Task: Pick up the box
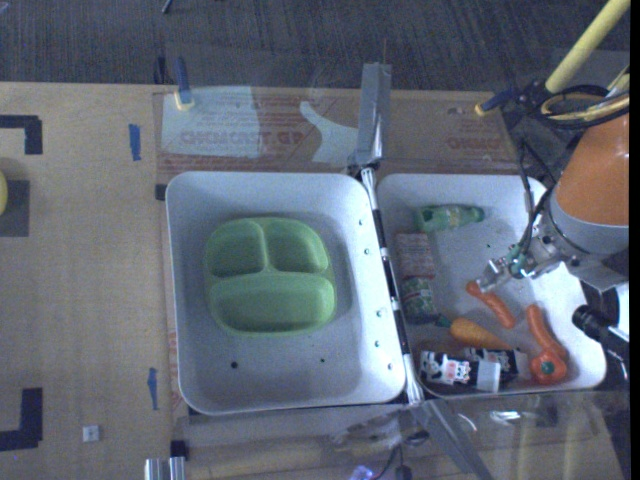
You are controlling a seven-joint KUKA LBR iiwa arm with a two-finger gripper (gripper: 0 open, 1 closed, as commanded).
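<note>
We see the box (417, 254) in the right bin (455, 193), close to that bin's left wall: a small brownish pack with a printed, reddish-brown face, lying flat. Just below it, and apparently touching its lower end, lies a darker green-labelled pack (418, 296); whether the 2 are joined we cannot tell. The box's long axis runs up and down the view, roughly parallel to the divider between the 2 bins, with its short ends toward the far and near walls; which end is its top we cannot make out. The gripper (512, 266) hangs over the middle of the right bin, well to the right of the box and apart from it, just above the upper end of a small orange carrot (491, 303). Its tip is a blur of metal and green, so we cannot tell how far open it stands, and we see nothing gripped in it. Around it lie a green bottle (450, 215) near the far wall, a second carrot (474, 332), an orange-red toy (545, 346) at the right, and a black-and-white carton (468, 369) along the near wall. The left bin (190, 268) holds a green divided plate (270, 274) with 3 compartments.
</note>
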